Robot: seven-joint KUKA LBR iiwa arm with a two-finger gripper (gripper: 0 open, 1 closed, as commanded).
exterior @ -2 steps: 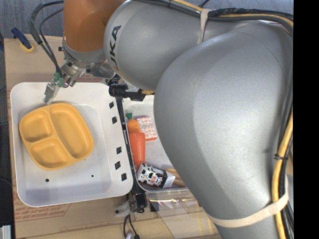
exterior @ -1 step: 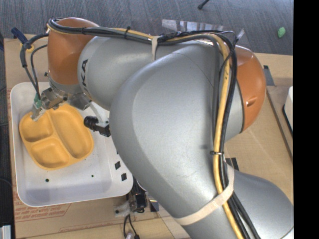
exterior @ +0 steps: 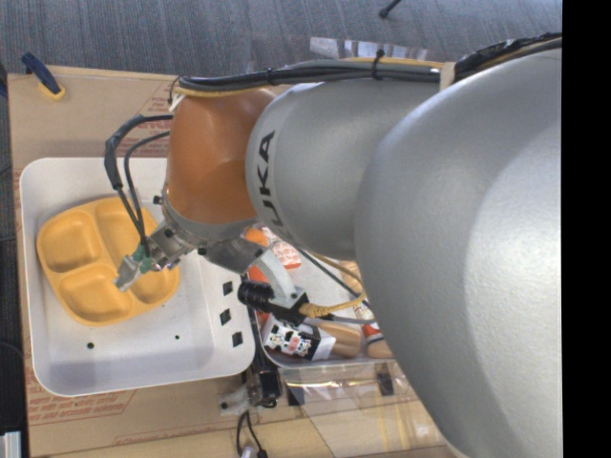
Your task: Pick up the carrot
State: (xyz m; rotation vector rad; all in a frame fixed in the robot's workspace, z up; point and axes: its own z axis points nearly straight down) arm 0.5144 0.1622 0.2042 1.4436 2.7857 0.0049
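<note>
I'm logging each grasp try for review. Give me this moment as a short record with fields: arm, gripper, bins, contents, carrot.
arm: grey with orange band, reaching in from the right, covering most of the right bin
gripper: over the yellow tray
left bin: white, holds a yellow compartment tray
right bin: partly hidden; a few packaged items visible under the arm
carrot: cannot be made out
grasp: fingers too small to judge
</note>
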